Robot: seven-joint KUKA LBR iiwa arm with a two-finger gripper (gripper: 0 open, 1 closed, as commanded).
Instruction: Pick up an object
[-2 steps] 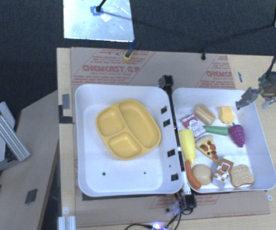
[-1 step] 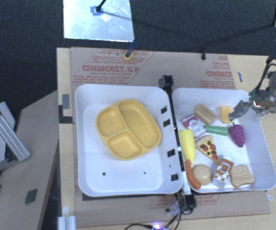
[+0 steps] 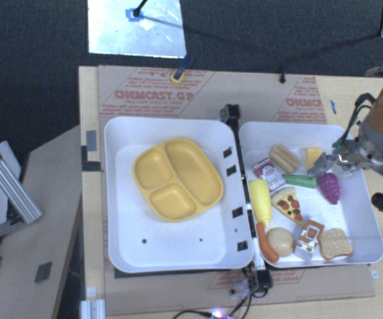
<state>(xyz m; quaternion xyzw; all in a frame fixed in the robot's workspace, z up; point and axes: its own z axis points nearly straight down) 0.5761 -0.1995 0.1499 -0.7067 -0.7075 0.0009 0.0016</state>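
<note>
The right bin (image 3: 372,234) holds several toy foods. Among them are a purple bunch of grapes (image 3: 329,187), a green vegetable piece (image 3: 299,180), a yellow cheese wedge (image 3: 313,156) and a tan hot dog bun (image 3: 284,158). My gripper (image 3: 324,165) reaches in from the right and hangs over the bin's upper right part. It is just above the grapes, by the right end of the green piece. I see nothing lifted off the bin floor.
Further down the right bin lie a red and white packet (image 3: 268,171), a yellow corn cob (image 3: 259,201), a pizza slice (image 3: 288,205), a carrot (image 3: 266,242), a round roll (image 3: 279,240), a small carton (image 3: 308,238) and toast (image 3: 336,244). The left bin (image 3: 115,198) bears a yellow divided plate (image 3: 176,178).
</note>
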